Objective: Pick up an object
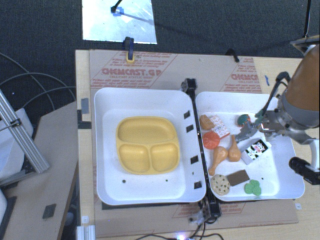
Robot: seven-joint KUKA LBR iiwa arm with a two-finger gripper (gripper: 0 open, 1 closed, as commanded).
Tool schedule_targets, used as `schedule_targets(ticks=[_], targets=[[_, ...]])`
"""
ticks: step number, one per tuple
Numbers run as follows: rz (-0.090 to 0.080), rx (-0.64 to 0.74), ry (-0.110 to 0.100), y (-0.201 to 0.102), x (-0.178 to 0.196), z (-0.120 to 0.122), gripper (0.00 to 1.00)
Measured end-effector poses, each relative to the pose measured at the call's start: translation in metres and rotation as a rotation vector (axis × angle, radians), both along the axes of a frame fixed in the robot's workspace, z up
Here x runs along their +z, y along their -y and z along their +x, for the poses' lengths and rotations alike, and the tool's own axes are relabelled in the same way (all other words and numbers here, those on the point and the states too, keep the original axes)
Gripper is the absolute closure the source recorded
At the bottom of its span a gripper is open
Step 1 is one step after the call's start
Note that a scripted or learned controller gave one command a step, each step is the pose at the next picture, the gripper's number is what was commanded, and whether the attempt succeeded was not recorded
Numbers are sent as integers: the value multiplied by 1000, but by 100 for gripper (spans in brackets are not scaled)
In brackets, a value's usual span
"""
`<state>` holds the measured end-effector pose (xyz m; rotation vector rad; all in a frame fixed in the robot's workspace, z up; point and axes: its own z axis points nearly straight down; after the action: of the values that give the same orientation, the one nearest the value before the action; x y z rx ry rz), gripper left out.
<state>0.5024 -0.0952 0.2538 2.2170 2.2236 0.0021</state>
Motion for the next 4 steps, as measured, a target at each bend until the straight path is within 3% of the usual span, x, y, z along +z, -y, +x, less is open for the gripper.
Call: schedule_targets(ticks=[1, 2, 3, 4], targets=[[-4, 0, 16, 30, -136, 34, 0], [-6, -1, 7, 115, -169, 126, 0], [-2, 1, 6, 111, -157, 126, 100], [6, 8, -4, 8, -171, 93, 100]])
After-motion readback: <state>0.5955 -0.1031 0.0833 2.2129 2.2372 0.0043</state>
